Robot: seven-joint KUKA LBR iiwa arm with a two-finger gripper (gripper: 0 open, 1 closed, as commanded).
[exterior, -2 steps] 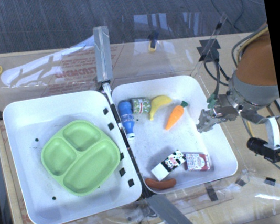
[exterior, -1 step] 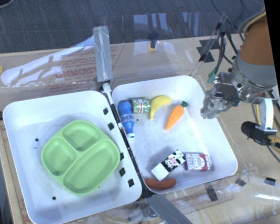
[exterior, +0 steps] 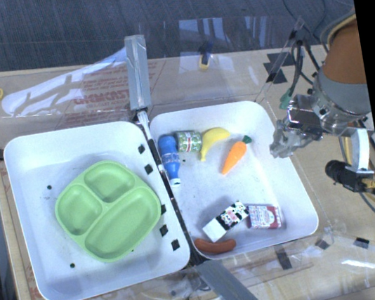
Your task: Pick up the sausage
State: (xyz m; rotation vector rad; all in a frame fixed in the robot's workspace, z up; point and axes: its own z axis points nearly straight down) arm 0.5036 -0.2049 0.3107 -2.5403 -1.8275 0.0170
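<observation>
Firstly, sausage (exterior: 216, 246) lay at near edge of right bin (exterior: 289, 185), just beside the cow-patterned carton (exterior: 225, 220), left of the red packet (exterior: 263, 216). Gripper (exterior: 281, 145) hovered over that bin's far-right rim; I couldn't tell its state. Judged approach step: next I needed travel across, then descent

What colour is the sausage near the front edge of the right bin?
Reddish-brown; the short curved sausage shows in the camera view, beside the black-and-white cow-patterned carton.
</observation>
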